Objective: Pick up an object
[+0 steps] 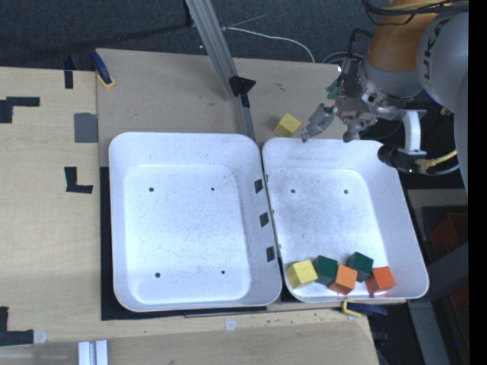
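- The gripper (330, 128) is hanging over the far rim of the right bin (396, 204), its two fingers (313, 127) spread wide with nothing between them.
- A yellow cube (288, 124) is lying on the bench (167, 90) just outside that rim, beside the left finger, turned corner-on like a diamond; being a cube, it is showing no long axis.
- Five more blocks are crowding the near edge of the right bin in a loose row running left to right: a yellow block (302, 271), a dark green block (326, 267), an orange block (345, 278), a second green block (361, 264) and a red-orange block (380, 278), most touching a neighbour.
- The rest of the right bin's floor is lying open between the row and the gripper.
- The left bin (122, 204) is sitting edge to edge with the right one.
- Both bins are looking like smooth, speckled white plastic with rounded corners; the bench is looking like pale wood.
- A grey metal bar (217, 40) is slanting down toward the seam between the bins.
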Robot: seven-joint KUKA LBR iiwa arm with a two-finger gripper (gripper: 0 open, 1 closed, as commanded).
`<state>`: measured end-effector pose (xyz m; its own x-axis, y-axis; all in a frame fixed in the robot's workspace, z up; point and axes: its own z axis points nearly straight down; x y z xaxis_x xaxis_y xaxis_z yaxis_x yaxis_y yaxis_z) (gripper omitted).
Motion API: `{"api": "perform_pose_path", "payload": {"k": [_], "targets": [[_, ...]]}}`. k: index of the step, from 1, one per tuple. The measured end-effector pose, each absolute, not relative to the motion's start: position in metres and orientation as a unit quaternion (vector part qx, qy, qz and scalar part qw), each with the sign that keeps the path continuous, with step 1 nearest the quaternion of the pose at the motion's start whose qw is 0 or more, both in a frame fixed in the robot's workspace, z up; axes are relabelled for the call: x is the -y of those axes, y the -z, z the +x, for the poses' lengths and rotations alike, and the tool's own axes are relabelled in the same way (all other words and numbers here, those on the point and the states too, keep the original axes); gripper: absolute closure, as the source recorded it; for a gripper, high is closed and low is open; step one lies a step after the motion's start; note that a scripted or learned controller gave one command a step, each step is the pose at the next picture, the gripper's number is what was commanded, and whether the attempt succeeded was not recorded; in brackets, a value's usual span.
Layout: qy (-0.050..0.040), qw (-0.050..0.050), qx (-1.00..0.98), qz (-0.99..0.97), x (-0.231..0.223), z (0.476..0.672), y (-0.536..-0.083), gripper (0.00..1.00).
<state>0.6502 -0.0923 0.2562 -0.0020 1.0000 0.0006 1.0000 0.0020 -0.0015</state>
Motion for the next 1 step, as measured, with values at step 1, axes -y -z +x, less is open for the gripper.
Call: {"api": "perform_pose_path", "payload": {"k": [1], "targets": [[0.0014, -0.001, 0.708, -0.706, 0.0801, 0.6301, -0.3017, 0.00]]}}
